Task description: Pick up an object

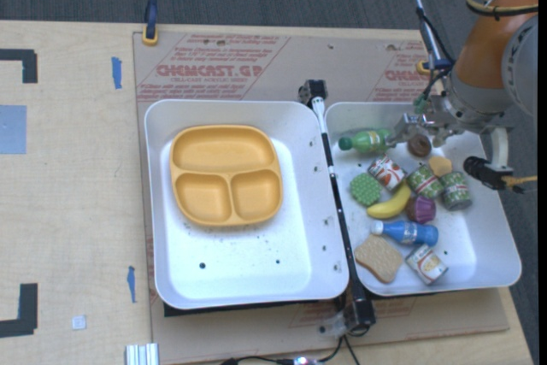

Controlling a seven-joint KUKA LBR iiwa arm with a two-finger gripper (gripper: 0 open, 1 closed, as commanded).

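Right bin, contents: green bottle far left; cans, banana, blue bottle, bread slice clustered toward the near side. Left bin: yellow divided plate.

Gripper: low over the right bin's far edge, just right of the green bottle; whether spread or pressed together, you cannot tell.

Advice: choose that bottle, standing apart from the cluster; straddle its body squarely before you lift.

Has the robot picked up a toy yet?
Not yet, by the look of it. The claw is low over the back of the right bin, near the green bottle. Nothing visibly hangs from it. The banana and bread slice lie untouched. Grabbing and lifting remain.
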